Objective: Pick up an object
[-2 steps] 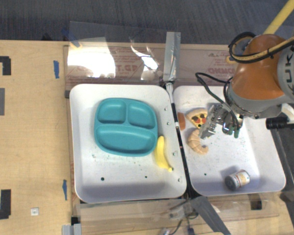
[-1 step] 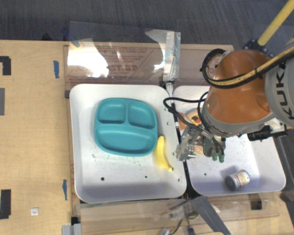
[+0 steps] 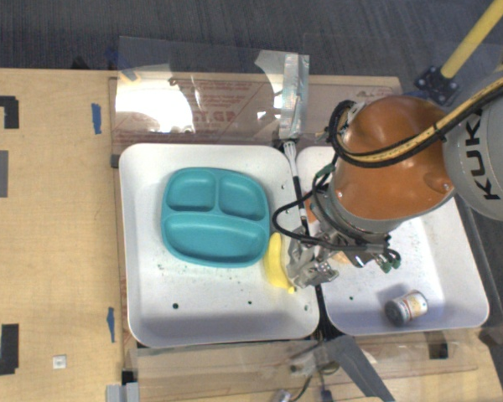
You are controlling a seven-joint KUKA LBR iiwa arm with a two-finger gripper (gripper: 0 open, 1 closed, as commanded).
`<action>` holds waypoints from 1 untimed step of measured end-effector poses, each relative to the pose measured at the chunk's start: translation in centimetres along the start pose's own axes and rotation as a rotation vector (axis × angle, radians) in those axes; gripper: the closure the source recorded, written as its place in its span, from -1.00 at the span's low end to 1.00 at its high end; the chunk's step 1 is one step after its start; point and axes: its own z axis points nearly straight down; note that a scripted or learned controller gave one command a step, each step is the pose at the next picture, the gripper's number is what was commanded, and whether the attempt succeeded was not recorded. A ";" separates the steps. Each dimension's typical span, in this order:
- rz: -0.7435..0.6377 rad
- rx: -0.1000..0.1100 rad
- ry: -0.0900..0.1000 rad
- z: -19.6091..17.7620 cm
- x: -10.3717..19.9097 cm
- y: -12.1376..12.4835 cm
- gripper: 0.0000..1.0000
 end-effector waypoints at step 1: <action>0.362 0.001 -0.004 0.5 -4.1 4.7 1.00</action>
